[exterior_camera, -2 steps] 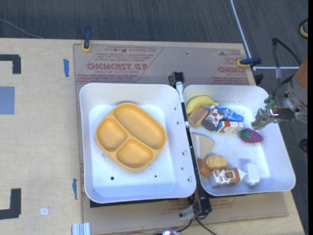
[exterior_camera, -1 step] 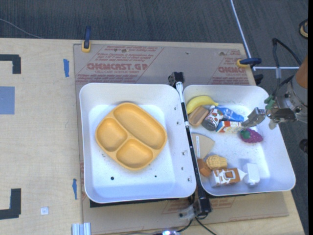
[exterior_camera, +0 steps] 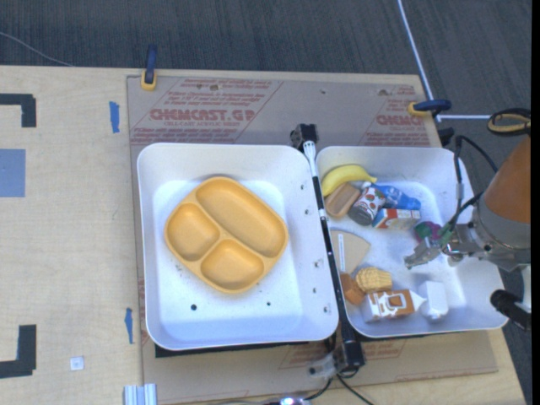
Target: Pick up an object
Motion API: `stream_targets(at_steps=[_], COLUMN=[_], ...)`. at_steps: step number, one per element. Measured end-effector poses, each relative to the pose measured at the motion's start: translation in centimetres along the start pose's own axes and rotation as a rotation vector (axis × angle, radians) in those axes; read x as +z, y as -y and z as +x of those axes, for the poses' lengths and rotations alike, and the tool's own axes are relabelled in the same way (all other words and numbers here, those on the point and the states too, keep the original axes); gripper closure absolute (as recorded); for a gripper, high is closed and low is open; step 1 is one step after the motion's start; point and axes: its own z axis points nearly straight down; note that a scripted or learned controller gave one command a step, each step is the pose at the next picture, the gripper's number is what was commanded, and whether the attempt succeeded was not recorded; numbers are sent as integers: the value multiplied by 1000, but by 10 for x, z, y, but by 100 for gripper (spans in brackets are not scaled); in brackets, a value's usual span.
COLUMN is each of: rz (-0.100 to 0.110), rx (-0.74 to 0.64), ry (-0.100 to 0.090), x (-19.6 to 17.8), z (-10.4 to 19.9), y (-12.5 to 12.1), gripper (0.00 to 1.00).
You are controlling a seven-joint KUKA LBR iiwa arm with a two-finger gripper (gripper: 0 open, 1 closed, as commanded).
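Observation:
The right bin [exterior_camera: 439, 169] holds several small items. A yellow banana [exterior_camera: 346, 175] lies at its far left, with a brown block [exterior_camera: 342, 200], a small can [exterior_camera: 364, 207] and a blue and red packet [exterior_camera: 396, 210] just below it. Nearer the front are a tan wedge [exterior_camera: 355, 248], a yellow waffle piece [exterior_camera: 374, 278], an orange carton [exterior_camera: 390, 304] and a white block [exterior_camera: 435, 298]. My gripper [exterior_camera: 424, 251] reaches in from the right, low over the middle right of this bin, beside a small green and purple item [exterior_camera: 428, 230].
The left bin [exterior_camera: 160, 175] holds a yellow divided plate [exterior_camera: 225, 233]. Both bins rest on a cardboard sheet [exterior_camera: 211, 108] held by clamps [exterior_camera: 149, 67]. The arm's orange band [exterior_camera: 512, 188] and cables [exterior_camera: 462, 184] hang over the right bin's right edge.

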Motion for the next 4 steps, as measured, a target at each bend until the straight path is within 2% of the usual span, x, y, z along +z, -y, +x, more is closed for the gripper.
stream_targets(at_steps=[1, 2, 3, 4], rz=[-19, -28, -4, -4], rx=[2, 6, -2, -1], ry=[10, 20, 0, 2], x=[18, 6, -78, -77], z=[76, 72, 128, 97], y=[18, 16, 21, 22], gripper=[0, 100, 100, 100])
